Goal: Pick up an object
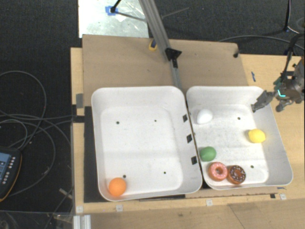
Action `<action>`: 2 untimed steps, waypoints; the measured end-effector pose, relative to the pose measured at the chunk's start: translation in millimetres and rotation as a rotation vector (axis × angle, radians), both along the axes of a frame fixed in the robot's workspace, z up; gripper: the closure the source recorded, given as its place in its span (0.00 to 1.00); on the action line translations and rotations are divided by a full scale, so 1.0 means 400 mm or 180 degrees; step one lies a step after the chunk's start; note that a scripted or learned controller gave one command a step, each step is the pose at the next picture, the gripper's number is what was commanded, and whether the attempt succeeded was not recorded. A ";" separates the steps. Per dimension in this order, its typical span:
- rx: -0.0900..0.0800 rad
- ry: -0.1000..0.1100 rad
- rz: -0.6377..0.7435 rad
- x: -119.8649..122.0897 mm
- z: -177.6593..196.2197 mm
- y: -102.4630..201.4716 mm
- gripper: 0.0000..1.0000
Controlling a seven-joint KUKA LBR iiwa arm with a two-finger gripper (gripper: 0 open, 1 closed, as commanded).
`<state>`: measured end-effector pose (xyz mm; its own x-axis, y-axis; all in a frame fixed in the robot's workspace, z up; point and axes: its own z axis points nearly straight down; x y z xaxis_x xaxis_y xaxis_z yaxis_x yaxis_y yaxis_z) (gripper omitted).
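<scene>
The right bin (271, 128) holds a white egg-shaped object (204, 116), a yellow lemon (257, 136), a green ball (207, 153), a pink donut (218, 171) and a brown donut (236, 174). An orange ball (116, 186) lies in the front left corner of the left bin (138, 97). My gripper (270, 104) hangs over the right bin's far right rim, up and to the right of the lemon. Its two dark fingers are spread apart with nothing between them.
A grey pole (157, 23) slants across the brown board behind the bins. Cables and a handheld pendant (7, 168) lie on the dark floor to the left. A black hinge strip (189, 138) runs between the two bins.
</scene>
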<state>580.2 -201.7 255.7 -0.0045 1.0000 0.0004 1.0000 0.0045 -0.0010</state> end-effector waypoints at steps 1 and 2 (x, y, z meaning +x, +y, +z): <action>-0.0005 -0.0009 0.0004 0.002 0.004 0.000 0.00; -0.0004 0.0000 -0.0013 0.007 -0.107 -0.019 0.00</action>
<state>583.0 -209.2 212.8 -0.0006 1.0000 -0.0007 1.0000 0.0006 -0.0009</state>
